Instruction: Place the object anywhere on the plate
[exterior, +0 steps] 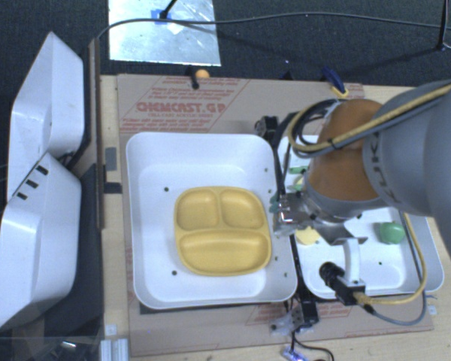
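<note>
Right bin (395, 275): white, shallow and smooth, with round corners. It sits close beside the left bin, and the big arm covers most of it.
Arm (417, 149): fat, grey and round, with an orange band (344, 160). It comes in from the right and hangs over the right bin.
Gripper (287, 218): low over the left edge of the right bin, just beside the wall between the two bins. I cannot tell if it is spread or pressed together.
Yellow lump (307, 237): small, pale and soft-looking. It lies in the right bin, just beside the gripper and partly under the wrist. I cannot tell which way it points.
Green thing (391, 232): small and rounded, lying in the right bin, well apart from the lump.
Plate (222, 253): yellow, smooth plastic, with one wide part and two small parts. It lies flat in the middle of the left bin.
Left bin (146, 224): white, shallow and square.
In the way: the two bin walls stand between the lump and the plate.
Cardboard (184, 104): brown, with red print, under both bins.
Orange ball (202, 74): tiny, at the far edge of the cardboard.
Shiny sheet (164, 21): flat grey metal, farthest away.
</note>
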### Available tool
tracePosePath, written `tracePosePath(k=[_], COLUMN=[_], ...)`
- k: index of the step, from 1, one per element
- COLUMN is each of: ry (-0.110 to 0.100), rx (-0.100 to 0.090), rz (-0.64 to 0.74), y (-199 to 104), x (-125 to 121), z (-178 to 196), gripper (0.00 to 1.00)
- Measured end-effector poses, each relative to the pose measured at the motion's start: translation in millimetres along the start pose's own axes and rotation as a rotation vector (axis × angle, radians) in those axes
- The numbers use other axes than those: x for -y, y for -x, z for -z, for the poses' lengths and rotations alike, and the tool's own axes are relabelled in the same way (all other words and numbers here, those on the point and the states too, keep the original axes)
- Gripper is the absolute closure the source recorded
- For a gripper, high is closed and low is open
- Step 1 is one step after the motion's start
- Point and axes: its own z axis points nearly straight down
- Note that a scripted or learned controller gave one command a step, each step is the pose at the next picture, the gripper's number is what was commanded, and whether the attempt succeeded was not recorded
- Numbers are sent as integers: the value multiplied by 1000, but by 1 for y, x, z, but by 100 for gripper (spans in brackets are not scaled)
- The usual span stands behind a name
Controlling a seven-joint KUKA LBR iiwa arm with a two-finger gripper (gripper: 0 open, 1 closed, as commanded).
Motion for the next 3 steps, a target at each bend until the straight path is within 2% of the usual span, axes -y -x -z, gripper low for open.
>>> tracePosePath(k=[1,2,3], ry=[2,2,2], rx=[1,2,2], rz=[-6,-5,-5], y=[-7,-16,-18], x=[-47,-121,-156], z=[34,49,72], gripper=[100,100,100])
